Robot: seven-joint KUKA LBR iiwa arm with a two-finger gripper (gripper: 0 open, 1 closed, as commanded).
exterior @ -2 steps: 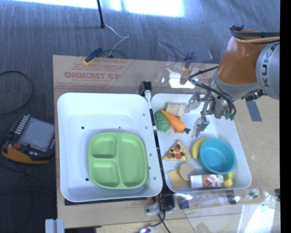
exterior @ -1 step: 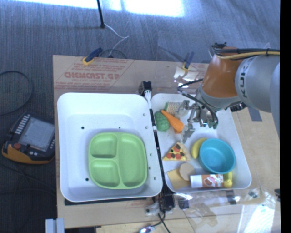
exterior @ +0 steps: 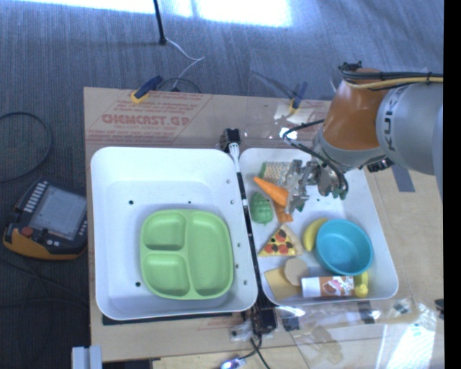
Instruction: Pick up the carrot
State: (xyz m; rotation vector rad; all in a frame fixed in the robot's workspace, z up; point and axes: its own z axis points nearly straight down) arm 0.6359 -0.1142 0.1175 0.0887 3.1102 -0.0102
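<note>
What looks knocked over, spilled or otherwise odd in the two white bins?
Nothing is spilled or broken. The white bottle with a yellow cap lies on its side by the blue bowl. The orange carrot lies at a slant at the gripper.

The scene is lit brightly and evenly, with a washed-out patch of light seen on the floor (exterior: pixel 241 9) at the top edge, glare thrown off the clear plastic (exterior: pixel 346 324) at the bench's front, soft shadows cast inside the white bins (exterior: pixel 115 216), and slight overall softness.
</note>
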